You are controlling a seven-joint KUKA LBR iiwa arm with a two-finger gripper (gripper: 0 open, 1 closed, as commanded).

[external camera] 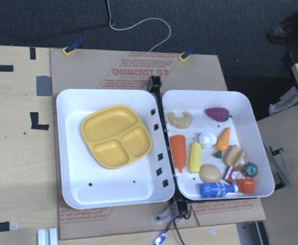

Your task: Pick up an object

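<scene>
Step in hand looks like pre-approach: nothing is lifted yet, and all candidate objs lie in the right bin (251, 117), w/ the left bin (67, 137) holding a yellow divided plate (117, 136). The jaws' state cannot be told from this view. Task things sit packed in the right bin: a croissant (181, 119) near the top-left corner, purple grapes (218, 114) toward the top right, an orange carrot (178, 152) along the left wall, a corn cob (195, 157) just beside it, a small white piece (207, 138) near centre, a smaller orange carrot (223, 139) just right of that. The lower right is crowded: a potato (210, 173), a blue bottle (218, 190) along the bottom wall, a tomato (247, 186) in the corner, plus a brownish item (234, 155), probably a bread roll, hard to tell at this res. Next move calls for picking an isolated target; grapes or croissant have the most free space around, so fingers could straddle w/o bumping neighbours. The cluster by the bottle would be riskier, things touching.
</scene>
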